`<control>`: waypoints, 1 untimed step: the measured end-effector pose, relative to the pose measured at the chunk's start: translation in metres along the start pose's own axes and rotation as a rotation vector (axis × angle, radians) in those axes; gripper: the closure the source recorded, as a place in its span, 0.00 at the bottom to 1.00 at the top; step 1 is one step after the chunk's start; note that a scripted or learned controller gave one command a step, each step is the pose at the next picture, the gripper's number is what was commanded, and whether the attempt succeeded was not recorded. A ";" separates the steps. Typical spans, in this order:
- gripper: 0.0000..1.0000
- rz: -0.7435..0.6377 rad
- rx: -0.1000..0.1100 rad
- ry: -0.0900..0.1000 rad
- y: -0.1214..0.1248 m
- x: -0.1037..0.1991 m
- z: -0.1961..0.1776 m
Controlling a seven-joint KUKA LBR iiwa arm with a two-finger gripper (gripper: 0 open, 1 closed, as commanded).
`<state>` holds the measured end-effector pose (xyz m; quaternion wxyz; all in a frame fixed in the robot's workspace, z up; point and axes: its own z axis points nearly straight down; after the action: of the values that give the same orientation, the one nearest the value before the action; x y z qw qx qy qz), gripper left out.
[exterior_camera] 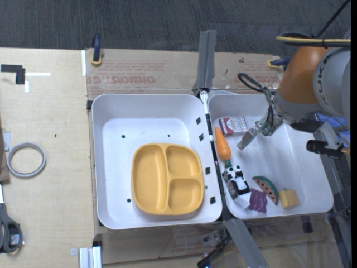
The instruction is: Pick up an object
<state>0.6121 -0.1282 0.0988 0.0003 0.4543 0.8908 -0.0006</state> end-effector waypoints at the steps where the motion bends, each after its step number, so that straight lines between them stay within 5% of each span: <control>1: 0.00 0.243 -0.001 -0.001 0.052 -0.009 0.006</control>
<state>0.6593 -0.1053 0.0925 0.0012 0.5590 0.8292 -0.0006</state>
